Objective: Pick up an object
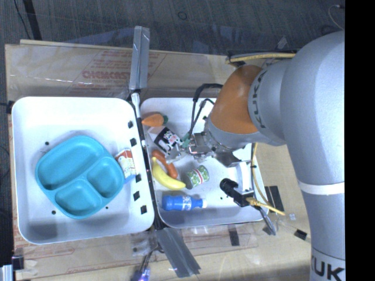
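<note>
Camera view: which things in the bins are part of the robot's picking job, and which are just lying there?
Job, probably: end effector; black-and-white item beside it, in the right bin.
Lying about: banana, green can, blue bottle, orange item; blue plate and small carton in the left bin.

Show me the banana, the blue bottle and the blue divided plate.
banana (167, 181), camera view, middle of its curve.
blue bottle (178, 202), camera view, its blue body.
blue divided plate (68, 163), camera view, its largest compartment.
</note>
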`<state>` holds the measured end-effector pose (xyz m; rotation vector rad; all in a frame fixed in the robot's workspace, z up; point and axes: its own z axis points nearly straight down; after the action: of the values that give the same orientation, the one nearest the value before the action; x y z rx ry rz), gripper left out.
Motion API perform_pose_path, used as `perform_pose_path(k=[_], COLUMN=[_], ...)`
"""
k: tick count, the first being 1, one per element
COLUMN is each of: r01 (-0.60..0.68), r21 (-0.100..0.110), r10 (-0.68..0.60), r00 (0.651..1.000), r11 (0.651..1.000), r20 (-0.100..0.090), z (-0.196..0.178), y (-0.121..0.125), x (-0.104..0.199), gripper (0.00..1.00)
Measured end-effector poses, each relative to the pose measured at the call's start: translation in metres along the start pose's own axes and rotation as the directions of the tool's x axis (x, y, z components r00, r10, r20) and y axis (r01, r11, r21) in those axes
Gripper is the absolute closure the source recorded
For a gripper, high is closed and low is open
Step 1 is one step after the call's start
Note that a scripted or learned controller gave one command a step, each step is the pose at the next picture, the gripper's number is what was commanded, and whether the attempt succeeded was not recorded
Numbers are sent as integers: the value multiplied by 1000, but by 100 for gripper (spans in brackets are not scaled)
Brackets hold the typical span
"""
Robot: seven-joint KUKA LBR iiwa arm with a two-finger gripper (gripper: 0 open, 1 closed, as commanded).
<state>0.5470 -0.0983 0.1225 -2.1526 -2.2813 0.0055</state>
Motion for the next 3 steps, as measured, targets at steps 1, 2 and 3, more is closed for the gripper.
perform_pose_path(k=[1, 2, 3], r01=[113, 236, 240], r21=[-3, -4, -2], r10=[-113, -236, -240], r00=[994, 972, 971], r11=[994, 972, 971], r20=[0, 1, 1], z=[32, 31, 21], y=[-50, 8, 8], x=[-8, 1, 1], gripper=[0, 0, 100])
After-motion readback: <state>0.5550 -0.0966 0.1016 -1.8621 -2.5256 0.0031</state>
